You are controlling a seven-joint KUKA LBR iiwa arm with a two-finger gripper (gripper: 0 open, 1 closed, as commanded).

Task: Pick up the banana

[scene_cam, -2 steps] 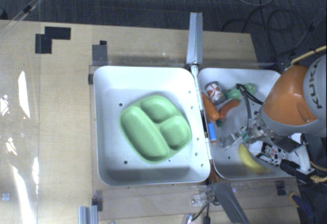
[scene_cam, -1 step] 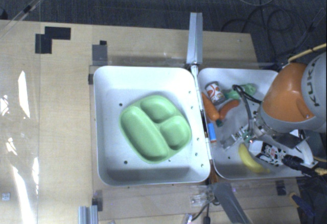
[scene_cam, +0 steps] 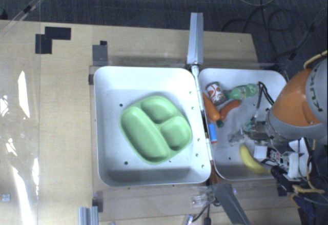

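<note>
A: So where's the banana [scene_cam: 251, 160]?

B: Front of the right bin [scene_cam: 233, 170], long axis slanting left-to-right toward the front wall. The tool [scene_cam: 251, 131] hovers just behind it, so the banana's right below it in view.

A: Open or clenched?

B: Honestly can't tell, too cluttered.

The arm [scene_cam: 302, 101] runs off the right edge, so its upper part is cut away. The claw [scene_cam: 256, 134] is small and blurred among wires, and how its fingers stand is unclear. The banana's [scene_cam: 251, 160] right end is hidden under the wrist gear. The can's [scene_cam: 215, 93] label is too small to read. The tabletop [scene_cam: 51, 116] is cut by the left edge.
</note>
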